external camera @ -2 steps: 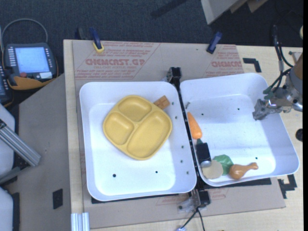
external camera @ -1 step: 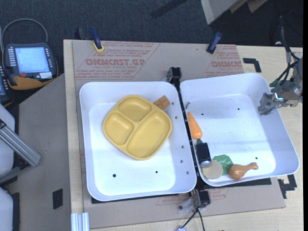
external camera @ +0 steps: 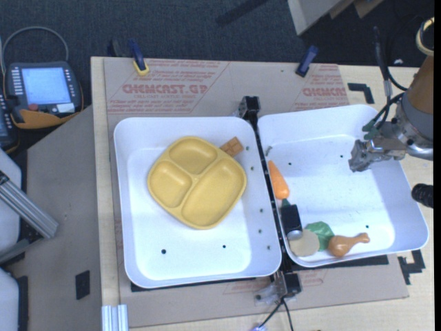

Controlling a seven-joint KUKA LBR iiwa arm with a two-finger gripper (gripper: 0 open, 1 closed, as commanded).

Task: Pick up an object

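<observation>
Grey two-finger gripper (external camera: pixel 360 158) hangs right of frame over right white bin (external camera: pixel 344 126), nothing visibly held. Orange carrot-shaped toy (external camera: pixel 278 179) lies at bin's left wall, well apart. Pick not begun.

A single fixed camera is looking down from above at a slant, taking in the whole table (external camera: pixel 207 81) and both white bins, the left bin (external camera: pixel 131 205) and the right bin (external camera: pixel 386 205), from moderately far, with dark floor showing along the top.
</observation>
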